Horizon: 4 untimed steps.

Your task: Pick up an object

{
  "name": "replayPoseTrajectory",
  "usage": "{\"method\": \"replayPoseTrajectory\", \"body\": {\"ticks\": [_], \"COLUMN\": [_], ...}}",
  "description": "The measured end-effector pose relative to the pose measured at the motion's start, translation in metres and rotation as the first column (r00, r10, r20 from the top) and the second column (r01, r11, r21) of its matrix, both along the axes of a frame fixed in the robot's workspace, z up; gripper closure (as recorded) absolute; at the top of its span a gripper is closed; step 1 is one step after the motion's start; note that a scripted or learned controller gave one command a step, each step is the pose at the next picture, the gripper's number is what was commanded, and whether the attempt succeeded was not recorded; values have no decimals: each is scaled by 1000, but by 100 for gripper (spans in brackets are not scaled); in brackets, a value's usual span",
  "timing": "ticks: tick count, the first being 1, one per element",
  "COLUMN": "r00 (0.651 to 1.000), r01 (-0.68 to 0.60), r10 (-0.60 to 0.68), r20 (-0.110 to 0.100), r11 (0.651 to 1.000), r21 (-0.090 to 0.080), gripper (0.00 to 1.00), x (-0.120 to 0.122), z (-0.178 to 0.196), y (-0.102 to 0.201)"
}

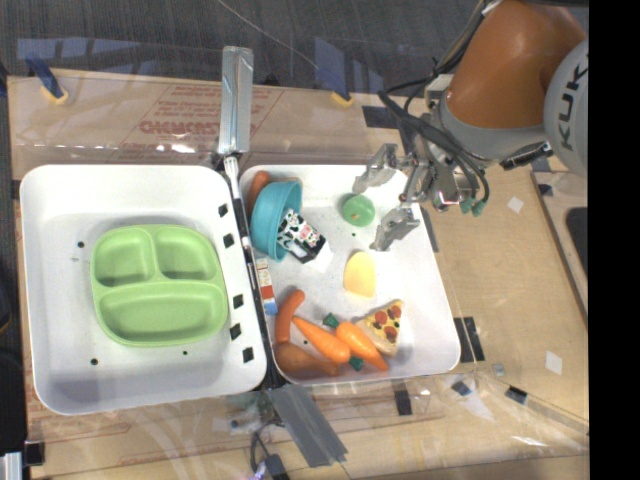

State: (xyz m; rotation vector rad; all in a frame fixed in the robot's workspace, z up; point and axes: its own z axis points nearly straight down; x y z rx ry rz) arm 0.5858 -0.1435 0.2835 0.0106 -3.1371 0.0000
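My gripper [384, 200] hangs over the far right part of the right bin [432, 298], fingers open and nothing held between them. A small green round object [357, 208] lies just left of the fingers, between them in the image. In the same bin sit a blue bowl [270, 214] on its side, a black-and-white cow-patterned item [299, 238], a yellow wedge [361, 274], a pizza slice toy [384, 325], two carrots [340, 340], a sausage [287, 313] and a brown piece [300, 360].
The left bin [50, 228] holds a green divided plate [158, 284]. A grey divider bar [235, 98] rises between the bins at the back. Brown bench surface [510, 298] lies to the right of the bins.
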Motion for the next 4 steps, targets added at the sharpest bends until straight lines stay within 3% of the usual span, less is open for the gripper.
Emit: {"method": "replayPoseTrajectory", "body": {"ticks": [1, 2, 3, 4], "r00": [940, 764, 582, 696], "r01": [340, 645, 813, 717], "r10": [-340, -645, -813, -717], "r20": [-7, 0, 2, 16], "r11": [940, 764, 582, 697], "r21": [-1, -2, -2, 7], "gripper": [0, 0, 0, 0], "x": [-2, -27, 39, 11], "z": [-118, -192, -194, -58], "y": [-46, -29, -6, 0]}}
